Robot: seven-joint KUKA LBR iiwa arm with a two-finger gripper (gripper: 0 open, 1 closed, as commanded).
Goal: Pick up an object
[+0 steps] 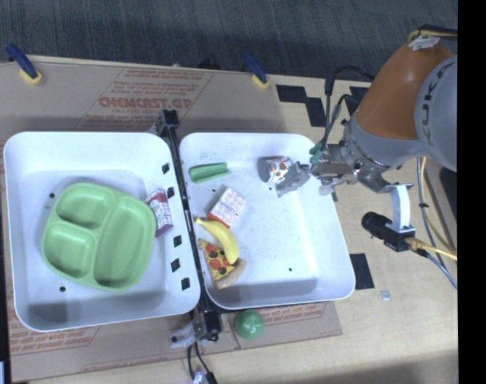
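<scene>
The right bin (327, 246) holds a green stick (208, 171), a white and red packet (228, 206), a yellow banana (218, 240) and a pizza slice (221, 266). A small grey and red object (274, 168) lies near the bin's far right part. My gripper (295, 179) hangs low over the bin, right against that object's right side. The view is too coarse to tell whether it has hold of the object. The grey arm with its orange band (399, 94) reaches in from the right.
The left bin (26, 294) holds a green divided plate (98, 234) and a small dark red packet (158, 209) by its right wall. A green ball (248, 323) lies on the cardboard in front of the bins. Blue clamps (24, 64) hold the far edge.
</scene>
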